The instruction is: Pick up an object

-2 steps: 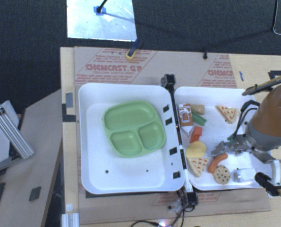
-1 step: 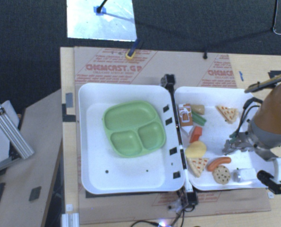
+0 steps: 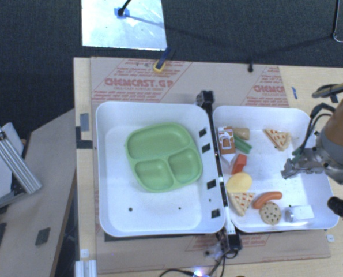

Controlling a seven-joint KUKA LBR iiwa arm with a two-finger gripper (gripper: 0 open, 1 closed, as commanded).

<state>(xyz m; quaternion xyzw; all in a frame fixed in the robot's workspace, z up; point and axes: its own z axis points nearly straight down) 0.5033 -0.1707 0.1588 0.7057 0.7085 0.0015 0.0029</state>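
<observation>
The lower edge of the right bin (image 3: 318,224) carries a round cookie (image 3: 270,213) with dark chips, a small white block (image 3: 298,213) just to its right, and a pizza wedge (image 3: 241,201) at lower left; a red sausage (image 3: 267,198) lies just above the cookie, touching or nearly touching the wedge; a yellow lemon-like piece (image 3: 239,182) sits directly above the wedge, near the divider between the bins. Mid-frame on the right, the gripper (image 3: 292,169) hangs over a bare patch of the right bin floor, level with the lemon-like piece and well apart from it; nothing shows between its tips, and how far they are spread cannot be told from this angle. Higher up the bin, an orange-red piece (image 3: 238,163) lies below a green piece (image 3: 243,145); a small printed carton (image 3: 226,141) stands against the divider, with a tan piece (image 3: 242,134) beside it; a second pizza wedge (image 3: 278,137) lies toward the upper right of the bin. The left bin (image 3: 113,212) holds one green compartment plate (image 3: 163,156), three sections, set near its centre.
</observation>
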